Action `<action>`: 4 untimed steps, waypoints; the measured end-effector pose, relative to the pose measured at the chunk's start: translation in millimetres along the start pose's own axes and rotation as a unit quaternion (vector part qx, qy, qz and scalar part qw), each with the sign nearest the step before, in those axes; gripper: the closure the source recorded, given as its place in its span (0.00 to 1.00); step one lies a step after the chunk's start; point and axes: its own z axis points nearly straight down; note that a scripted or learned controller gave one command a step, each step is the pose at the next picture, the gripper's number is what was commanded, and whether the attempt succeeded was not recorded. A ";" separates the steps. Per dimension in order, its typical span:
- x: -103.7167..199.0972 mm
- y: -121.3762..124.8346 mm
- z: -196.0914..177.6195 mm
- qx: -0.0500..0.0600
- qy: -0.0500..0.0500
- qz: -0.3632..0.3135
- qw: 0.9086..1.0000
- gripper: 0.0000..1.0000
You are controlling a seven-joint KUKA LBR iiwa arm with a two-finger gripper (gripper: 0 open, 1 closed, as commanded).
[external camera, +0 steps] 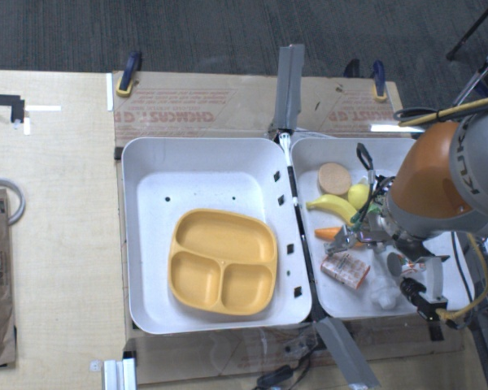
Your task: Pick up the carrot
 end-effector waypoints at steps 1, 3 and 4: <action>-4.8 49.3 4.9 0.004 0.000 -0.051 0.999 0.00; 23.9 31.2 -125.8 0.004 0.001 -0.264 0.965 0.00; 43.6 44.8 -94.2 0.005 0.001 -0.187 0.982 0.00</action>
